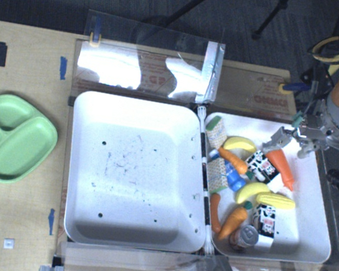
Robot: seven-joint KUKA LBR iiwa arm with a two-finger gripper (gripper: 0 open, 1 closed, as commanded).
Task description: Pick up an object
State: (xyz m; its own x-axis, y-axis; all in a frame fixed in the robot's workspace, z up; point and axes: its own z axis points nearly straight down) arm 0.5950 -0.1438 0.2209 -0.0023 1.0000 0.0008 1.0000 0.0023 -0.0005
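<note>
My claw [297, 137] hangs over the far right part of the right bin [315, 239], fingers spread apart with nothing between them. Just beneath and beside it lies the carrot [282, 167], tilted, touching the cow-print box [261, 165].

The carrot looks like moulded plastic: light, stiff, smooth, so likely slippery along its taper. I judge the thick upper end the best hold, across its width, where the sides run nearly parallel; nearer the tip it could squirt out.

The rest is a crowded heap: bananas [264, 194], a blue piece [233, 179], a second cow-print box [266, 219] and a can [245, 235]. The left bin [85, 151] holds nothing I can use.
</note>
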